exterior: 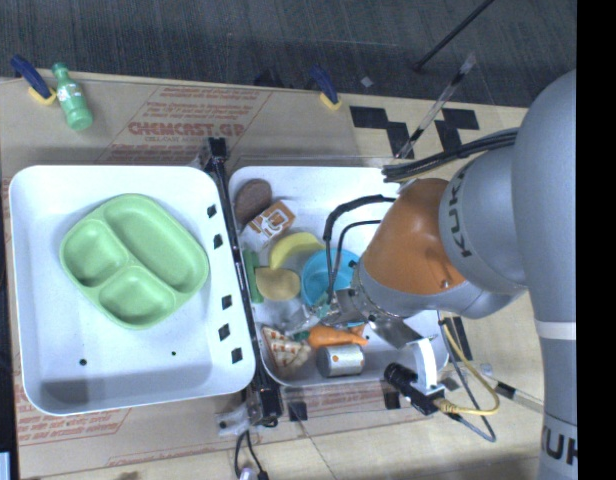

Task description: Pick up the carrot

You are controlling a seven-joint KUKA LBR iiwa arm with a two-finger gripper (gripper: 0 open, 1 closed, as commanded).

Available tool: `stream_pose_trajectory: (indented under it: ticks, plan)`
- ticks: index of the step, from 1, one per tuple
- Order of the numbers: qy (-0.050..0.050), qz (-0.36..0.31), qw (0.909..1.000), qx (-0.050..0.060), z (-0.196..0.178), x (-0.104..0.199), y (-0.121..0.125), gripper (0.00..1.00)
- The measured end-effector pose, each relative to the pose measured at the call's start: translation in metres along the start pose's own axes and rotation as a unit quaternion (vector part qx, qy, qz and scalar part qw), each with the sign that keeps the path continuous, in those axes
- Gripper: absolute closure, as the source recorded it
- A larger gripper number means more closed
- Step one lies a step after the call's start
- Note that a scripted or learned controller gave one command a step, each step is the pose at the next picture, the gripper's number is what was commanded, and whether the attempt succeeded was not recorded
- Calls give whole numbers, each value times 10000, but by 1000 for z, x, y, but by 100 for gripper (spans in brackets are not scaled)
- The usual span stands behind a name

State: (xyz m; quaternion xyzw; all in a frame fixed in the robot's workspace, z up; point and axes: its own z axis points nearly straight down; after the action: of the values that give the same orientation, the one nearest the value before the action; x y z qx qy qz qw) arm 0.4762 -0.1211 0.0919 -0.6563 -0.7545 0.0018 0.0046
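A: Carrot where?
B: Right bin, near front edge, between pizza slice and silver can.
A: Gripper?
B: Just above carrot, claw state can't tell. Crowded; left bin has 1 green plate, open floor.

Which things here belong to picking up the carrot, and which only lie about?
For the job:
small orange carrot
grey arm's two-finger gripper

Lying about:
green divided plastic plate
blue round bowl
silver metal can
green plastic bottle
brown round item
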Motion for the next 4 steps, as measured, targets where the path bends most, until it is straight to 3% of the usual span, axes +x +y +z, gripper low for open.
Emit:
stream_pose_trajectory:
  ticks: [1, 2, 3, 4]
  plan:
    - [-9, -100, 9999, -24, -12, 1, 4, 100]
    - [-25, 684, 9976, -29, -48, 19, 3, 100]
    - [72, 1860, 9825, 24, -30, -23, -3, 100]
    - [17, 1896, 9819, 12, -29, -28, -5, 0]
